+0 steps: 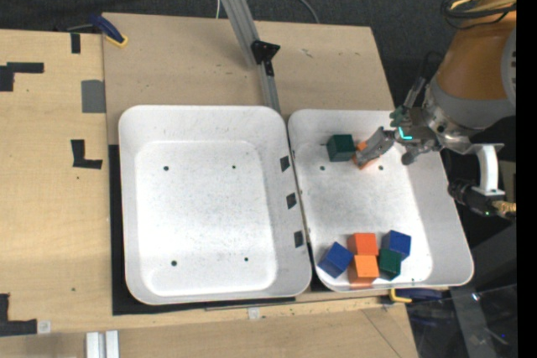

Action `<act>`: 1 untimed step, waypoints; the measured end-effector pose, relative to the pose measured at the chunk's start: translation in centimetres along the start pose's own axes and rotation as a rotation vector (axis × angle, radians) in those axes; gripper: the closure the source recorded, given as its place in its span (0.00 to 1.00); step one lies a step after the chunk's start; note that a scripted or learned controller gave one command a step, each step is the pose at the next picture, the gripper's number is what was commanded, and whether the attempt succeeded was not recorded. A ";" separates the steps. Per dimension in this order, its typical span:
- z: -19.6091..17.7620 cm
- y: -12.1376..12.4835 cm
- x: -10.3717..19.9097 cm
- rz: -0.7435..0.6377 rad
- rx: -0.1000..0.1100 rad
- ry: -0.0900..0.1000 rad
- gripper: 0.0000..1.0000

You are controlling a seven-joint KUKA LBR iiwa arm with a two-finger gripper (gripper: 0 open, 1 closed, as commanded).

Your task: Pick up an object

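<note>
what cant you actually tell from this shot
- End effector in the camera view: too small and blurred to tell whether it touches the small orange piece beneath it.
- Green block in the cluster: partly hidden by the blue block.
- Arm: cut off by the right edge.

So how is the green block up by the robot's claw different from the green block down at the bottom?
The upper green block sits alone on bare bin floor near the gripper, while the lower green block is packed into a cluster, touching an orange block and a blue block. The upper one lies at the right bin's far end, the lower one at its near rim. Both are small dark green cubes.
</note>
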State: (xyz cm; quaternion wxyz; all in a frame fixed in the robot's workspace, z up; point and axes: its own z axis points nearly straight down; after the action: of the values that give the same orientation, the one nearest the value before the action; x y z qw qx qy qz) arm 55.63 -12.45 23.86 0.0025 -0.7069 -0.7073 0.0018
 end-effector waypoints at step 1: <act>-0.3 0.1 0.0 -0.002 -0.005 -0.001 0.00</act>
State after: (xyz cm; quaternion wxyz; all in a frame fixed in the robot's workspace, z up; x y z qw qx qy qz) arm 55.72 -12.45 24.12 0.0004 -0.7062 -0.7080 0.0005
